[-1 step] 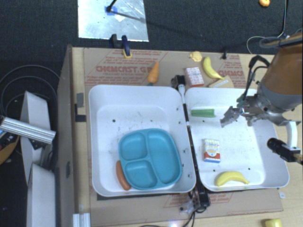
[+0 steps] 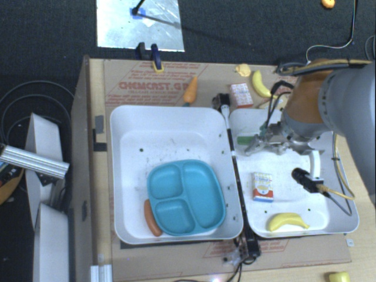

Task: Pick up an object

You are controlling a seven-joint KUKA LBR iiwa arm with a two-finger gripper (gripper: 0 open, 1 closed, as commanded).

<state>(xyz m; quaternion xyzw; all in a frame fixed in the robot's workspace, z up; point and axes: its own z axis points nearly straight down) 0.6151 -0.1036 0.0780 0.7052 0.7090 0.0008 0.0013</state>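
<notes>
ROBOT REACHES FOR A PICK: A grey KUKA arm (image 2: 346, 98) with an orange band stretches in from the right over two shallow white bins on a cardboard-covered bench. Its gripper (image 2: 255, 144) hangs low over the far left corner of the right-hand white bin (image 2: 311, 204), close to the divide. Whether the claw is spread or pressed together cannot be told from this angle, and nothing is seen pinched in it. The left-hand white bin (image 2: 126, 122) holds a light-blue three-compartment plastic tray (image 2: 185, 195) and, just beside the tray's near-left edge, an orange-brown sausage (image 2: 151, 217). The likeliest targets lie in the right-hand bin, apart from the gripper toward the near side. They are a curved yellow banana (image 2: 286, 221) by the near wall and, between it and the gripper, a small white-and-orange carton (image 2: 262, 187) lying flat. Both look light. The banana appears smooth and may slip or roll, so a pinch across its thick middle seems best. The stiffer carton would be better taken across its narrow sides.
</notes>
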